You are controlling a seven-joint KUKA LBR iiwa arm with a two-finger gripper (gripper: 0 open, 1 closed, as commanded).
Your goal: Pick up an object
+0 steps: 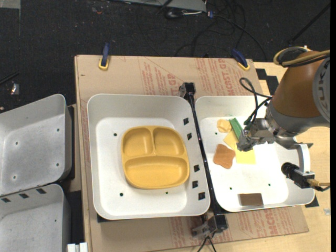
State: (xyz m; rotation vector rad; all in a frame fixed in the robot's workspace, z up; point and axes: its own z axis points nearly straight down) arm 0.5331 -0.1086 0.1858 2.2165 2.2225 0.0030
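Note:
The right bin (273, 190) holds several small flat pieces: an orange-brown piece (224, 156), a yellow square (245, 156), a pale yellow piece (231, 139), a tan piece (224, 125), a green stick (234, 126) and a brown rectangle (250, 199) near the front. My gripper (244, 145) hangs low over the yellow pieces at the bin's middle, just right of the green stick. Its fingertips point down onto the yellow square's upper edge, and the wrist body hides how they stand.
The left bin (102, 140) carries a yellow three-compartment plate (155, 157). The arm's orange band (296, 88) and grey body cover the right bin's upper right. A black-tipped part (294, 175) sticks out near the right wall. Grey metal trays (31, 140) lie at far left.

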